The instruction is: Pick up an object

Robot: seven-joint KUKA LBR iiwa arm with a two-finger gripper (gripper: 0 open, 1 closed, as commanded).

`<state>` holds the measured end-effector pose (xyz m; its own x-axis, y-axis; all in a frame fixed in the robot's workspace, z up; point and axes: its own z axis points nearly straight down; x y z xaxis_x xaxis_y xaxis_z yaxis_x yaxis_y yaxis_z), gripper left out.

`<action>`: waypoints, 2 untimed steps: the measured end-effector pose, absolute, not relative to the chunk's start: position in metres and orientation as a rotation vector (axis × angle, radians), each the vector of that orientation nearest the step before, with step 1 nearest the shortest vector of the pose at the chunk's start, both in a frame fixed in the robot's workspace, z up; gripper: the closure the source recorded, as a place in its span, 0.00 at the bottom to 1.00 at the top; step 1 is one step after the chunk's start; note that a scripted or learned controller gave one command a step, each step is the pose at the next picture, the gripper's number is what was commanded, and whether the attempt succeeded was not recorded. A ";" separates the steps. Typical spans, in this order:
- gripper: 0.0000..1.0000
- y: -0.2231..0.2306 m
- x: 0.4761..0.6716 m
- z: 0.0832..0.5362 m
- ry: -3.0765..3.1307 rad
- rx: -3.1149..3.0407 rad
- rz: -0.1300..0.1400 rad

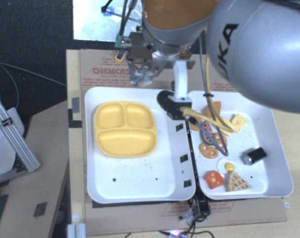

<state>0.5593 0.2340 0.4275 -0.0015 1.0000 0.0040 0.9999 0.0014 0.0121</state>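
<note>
**Gripper**: upper centre of frame, over the far rim of the left bin. Nothing is seen in its grasp, and I cannot tell whether the jaws are apart or together.

**Left bin:** one yellow divided plate, lying flat, centre-left.

**Right bin**: small toy foods close together, namely a pretzel, red block, pizza slice and cheese wedge. A black-and-silver object lies apart at right.

**Step in hand:** likely approaching a target.

**Handling note:** the plate is nearest but broad, so grip its rim. Otherwise favour the isolated black-and-silver object, descending squarely and clear of its neighbours.
</note>
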 end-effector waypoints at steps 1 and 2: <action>0.00 0.234 0.556 0.423 2.226 2.216 0.003; 0.00 0.234 0.495 0.414 2.230 2.216 -0.001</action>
